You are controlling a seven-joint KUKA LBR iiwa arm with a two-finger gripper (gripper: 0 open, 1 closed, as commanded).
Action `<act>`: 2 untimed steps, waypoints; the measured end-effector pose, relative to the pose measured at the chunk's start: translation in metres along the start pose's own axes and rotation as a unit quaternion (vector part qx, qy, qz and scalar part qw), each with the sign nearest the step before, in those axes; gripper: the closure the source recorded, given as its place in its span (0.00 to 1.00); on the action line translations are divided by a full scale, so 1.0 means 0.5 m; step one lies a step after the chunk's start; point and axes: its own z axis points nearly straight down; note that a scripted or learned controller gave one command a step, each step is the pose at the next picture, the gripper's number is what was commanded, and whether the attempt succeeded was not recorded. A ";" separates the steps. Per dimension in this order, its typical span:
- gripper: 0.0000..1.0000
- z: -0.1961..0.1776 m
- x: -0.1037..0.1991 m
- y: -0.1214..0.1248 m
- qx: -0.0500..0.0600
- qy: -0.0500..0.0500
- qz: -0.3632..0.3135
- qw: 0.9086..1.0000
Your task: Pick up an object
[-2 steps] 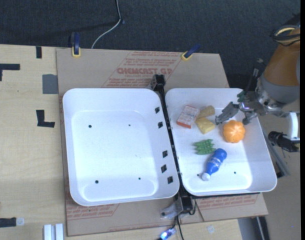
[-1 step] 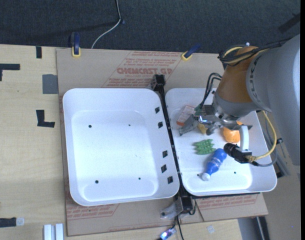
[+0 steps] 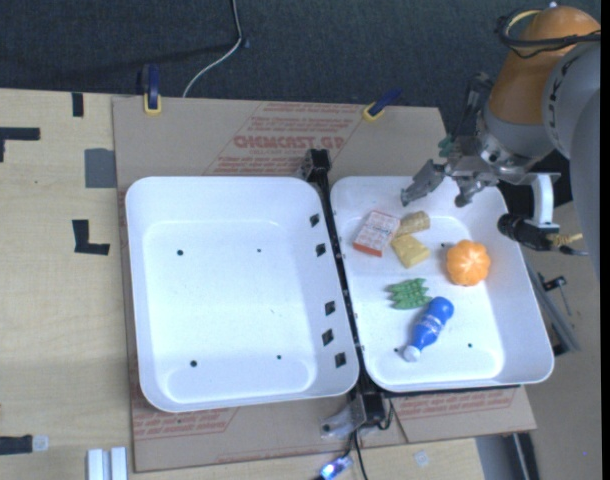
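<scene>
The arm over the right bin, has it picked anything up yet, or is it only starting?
Nothing looks picked up yet: the orange, blue bottle, green piece, two yellow blocks and red-and-white packet all lie in the right bin. The gripper hangs open above the bin's far edge, holding nothing. Lowering, closing and lifting remain.

**My arm, as it looks from above**

I see my arm [image 3: 575, 78] as a rounded grey shell with a broad orange band [image 3: 545, 28] above the wrist. Below the band sits a grey metal wrist block, and from it the gripper [image 3: 447, 186] branches into two dark grey fingers [image 3: 421, 185]. A thin dark cable loops beside the band.
</scene>
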 end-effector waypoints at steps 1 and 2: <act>0.00 0.223 0.074 -0.014 0.002 0.002 -0.001 1.000; 1.00 0.196 0.072 -0.014 0.003 0.002 -0.001 1.000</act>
